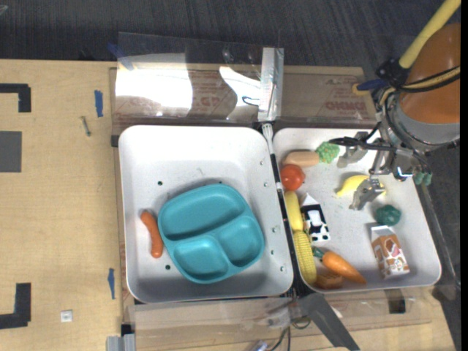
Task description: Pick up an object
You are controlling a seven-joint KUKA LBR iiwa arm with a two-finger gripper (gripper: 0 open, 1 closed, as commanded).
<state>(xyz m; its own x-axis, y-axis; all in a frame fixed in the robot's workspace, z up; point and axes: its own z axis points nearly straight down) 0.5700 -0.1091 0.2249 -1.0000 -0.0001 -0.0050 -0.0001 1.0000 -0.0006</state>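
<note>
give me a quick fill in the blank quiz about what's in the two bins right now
1. The teal divided plate lies in the ____ bin.
2. Beside that plate, toward the bin's left wall, lies an orange ____.
3. The claw hangs over the ____ bin, near the yellow banana.
4. The black and white toy cow lies just right of the yellow ____.

Missing words: left; hot dog; right; corn cob

gripper (368, 193) over banana (351, 184) (right bin (431, 247)) | teal plate (210, 231) left
</note>
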